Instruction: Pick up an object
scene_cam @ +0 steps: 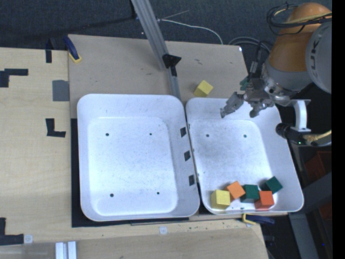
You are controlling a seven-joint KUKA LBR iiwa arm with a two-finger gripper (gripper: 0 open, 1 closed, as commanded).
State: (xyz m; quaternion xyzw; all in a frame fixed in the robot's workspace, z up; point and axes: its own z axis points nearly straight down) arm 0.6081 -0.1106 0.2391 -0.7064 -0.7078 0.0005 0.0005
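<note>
Several small blocks lie along the near edge of the right bin (280, 161): a yellow block (220, 198), an orange block (235, 189), a dark green block (250, 192), a red-orange block (266, 199) and another green block (274, 184). One more yellow block (204, 88) rests on the bench behind the bins. My gripper (242, 108) hangs open above the far edge of the right bin, with nothing between its fingers, far from the blocks at the near edge.
The left bin (86, 144) stands beside the right one. A slanted metal pole (153, 28) rises from the bench behind the bins. Cables (188, 28) trail across the back of the bench.
</note>
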